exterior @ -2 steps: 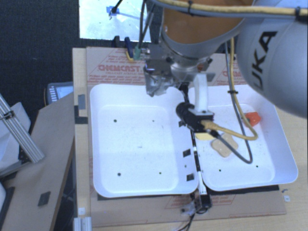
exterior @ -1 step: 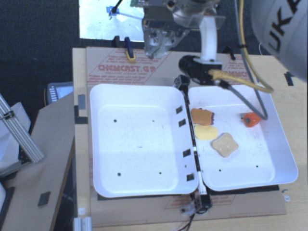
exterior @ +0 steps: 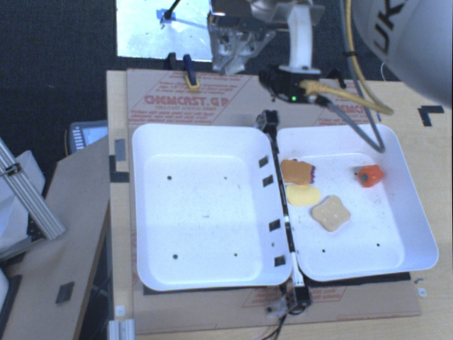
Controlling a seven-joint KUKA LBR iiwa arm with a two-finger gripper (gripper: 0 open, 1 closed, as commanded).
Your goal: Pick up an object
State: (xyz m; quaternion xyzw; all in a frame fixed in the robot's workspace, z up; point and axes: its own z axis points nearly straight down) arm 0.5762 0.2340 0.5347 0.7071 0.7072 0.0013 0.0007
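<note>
A single camera is looking down at a slant from above the bench (exterior: 120, 105), taking in both white bins: the left bin (exterior: 141, 190) is sitting at centre frame, the right bin (exterior: 410, 218) toward the right, and the arm (exterior: 396, 20) is entering at upper right.

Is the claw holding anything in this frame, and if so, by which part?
Nothing is held. The claw is up behind the bins, with nothing between its fingers.
</note>
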